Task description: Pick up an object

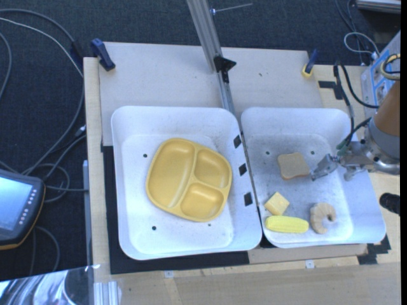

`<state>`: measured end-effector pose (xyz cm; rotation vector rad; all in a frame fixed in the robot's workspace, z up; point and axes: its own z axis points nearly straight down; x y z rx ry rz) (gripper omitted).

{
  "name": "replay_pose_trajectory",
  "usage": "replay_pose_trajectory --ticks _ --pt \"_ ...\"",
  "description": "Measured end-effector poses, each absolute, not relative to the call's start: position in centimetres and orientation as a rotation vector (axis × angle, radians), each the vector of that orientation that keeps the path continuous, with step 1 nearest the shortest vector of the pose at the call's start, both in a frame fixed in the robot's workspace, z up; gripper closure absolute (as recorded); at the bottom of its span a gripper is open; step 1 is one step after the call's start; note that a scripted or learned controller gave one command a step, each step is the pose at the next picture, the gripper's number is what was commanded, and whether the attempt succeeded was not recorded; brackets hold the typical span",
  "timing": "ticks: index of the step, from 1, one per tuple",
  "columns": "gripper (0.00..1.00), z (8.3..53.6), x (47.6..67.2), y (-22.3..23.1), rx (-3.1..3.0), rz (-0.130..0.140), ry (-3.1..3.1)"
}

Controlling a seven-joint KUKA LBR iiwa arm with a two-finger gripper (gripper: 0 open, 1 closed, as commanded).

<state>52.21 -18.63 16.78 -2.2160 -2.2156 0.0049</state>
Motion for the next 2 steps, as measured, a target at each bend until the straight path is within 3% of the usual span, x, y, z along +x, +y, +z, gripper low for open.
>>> replay_pose_trajectory --ticks 1,2 --pt "0.0 11.1 51.1 -18.6 -2.217 0.005 -2.215" --pt "0.0 9.1 51.1 -18.6 -2.218 0.002 -2.219"
